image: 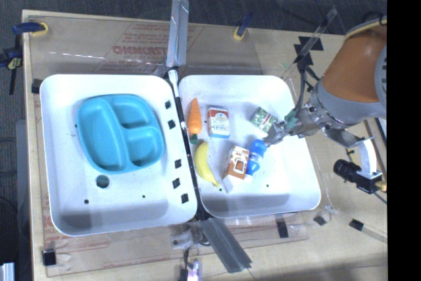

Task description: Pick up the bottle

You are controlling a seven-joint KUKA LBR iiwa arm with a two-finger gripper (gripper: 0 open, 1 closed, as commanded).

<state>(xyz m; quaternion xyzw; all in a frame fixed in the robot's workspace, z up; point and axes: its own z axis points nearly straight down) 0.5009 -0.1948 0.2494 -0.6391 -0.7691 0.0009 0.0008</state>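
Now the right bin point(299, 191) holds a carrot point(194, 116), a banana point(206, 165), a red-and-white carton point(218, 122), a small green packet point(262, 118), an orange carton point(237, 162) and the bottle point(254, 156), blue-capped, lying just beside the orange carton near the bin's middle. The gripper point(275, 135) sits just above the bottle's cap end; whether it grips cannot be told. The left bin point(59, 201) holds a blue divided tray point(120, 131).
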